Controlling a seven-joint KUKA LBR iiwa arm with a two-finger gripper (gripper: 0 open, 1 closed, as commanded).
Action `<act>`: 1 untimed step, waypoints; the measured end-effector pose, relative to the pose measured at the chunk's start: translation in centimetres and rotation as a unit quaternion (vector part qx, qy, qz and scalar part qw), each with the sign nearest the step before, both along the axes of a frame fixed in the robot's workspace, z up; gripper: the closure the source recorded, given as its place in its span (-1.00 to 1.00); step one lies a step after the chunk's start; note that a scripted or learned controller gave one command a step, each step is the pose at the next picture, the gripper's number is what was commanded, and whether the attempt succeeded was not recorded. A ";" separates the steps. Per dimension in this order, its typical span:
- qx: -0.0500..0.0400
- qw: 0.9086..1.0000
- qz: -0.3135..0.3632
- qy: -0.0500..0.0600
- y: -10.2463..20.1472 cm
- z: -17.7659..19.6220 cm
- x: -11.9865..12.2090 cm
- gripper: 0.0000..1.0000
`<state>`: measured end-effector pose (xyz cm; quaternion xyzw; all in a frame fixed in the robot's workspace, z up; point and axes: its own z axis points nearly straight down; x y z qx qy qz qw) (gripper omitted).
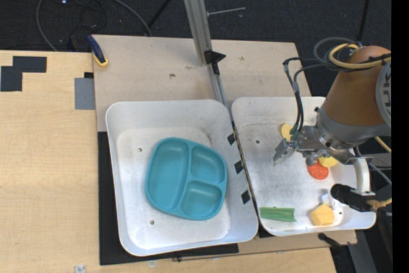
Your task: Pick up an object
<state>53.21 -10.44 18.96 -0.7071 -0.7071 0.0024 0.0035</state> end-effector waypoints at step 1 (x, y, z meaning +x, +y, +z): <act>0.000 1.000 0.000 0.001 0.3 -6.5 -0.1 -1.00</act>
